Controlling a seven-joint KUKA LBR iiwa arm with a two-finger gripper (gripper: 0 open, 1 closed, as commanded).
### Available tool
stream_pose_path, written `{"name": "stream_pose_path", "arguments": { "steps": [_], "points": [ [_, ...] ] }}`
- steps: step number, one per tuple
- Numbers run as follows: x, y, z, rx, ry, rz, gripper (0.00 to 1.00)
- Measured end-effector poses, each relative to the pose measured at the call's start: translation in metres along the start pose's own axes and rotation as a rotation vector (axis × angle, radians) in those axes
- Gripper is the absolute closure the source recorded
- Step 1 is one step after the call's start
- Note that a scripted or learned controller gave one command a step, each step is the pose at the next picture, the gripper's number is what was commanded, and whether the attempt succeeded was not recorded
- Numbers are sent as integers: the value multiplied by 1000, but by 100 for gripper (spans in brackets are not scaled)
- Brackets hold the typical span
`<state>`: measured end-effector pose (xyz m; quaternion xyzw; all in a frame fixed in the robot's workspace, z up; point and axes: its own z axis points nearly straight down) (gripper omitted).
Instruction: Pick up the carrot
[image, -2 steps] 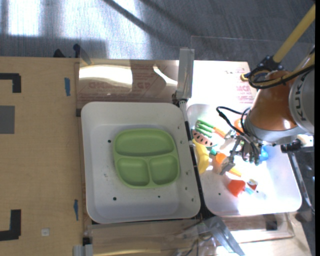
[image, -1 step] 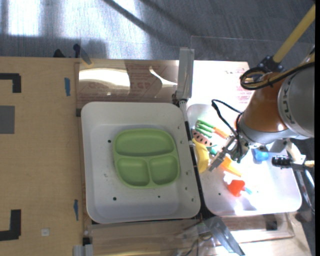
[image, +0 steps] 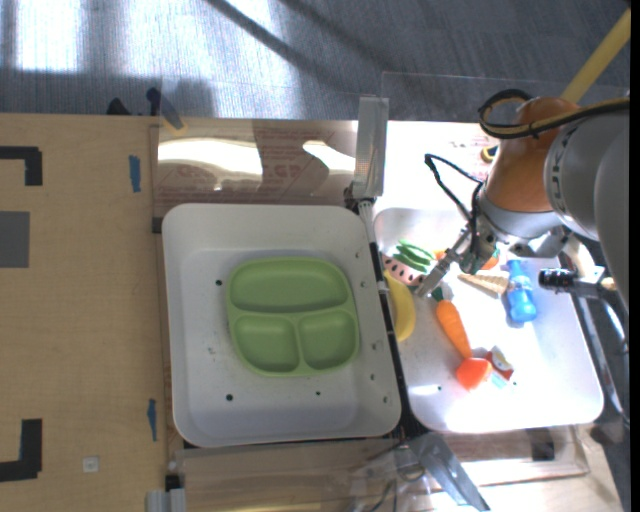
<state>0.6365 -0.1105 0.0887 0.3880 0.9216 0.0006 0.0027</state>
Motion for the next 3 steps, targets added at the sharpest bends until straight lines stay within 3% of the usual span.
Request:
{"name": "stream_pose_path", "arguments": {
  "steps": [1, 2, 3],
  "points": [
    [41, -26, -2, -4, -4, -299, 0],
    [61, -37, -2, -3, -5, 19, 0],
    [81, -71, -2, -7, -5, 91, 0]
  ]
}}
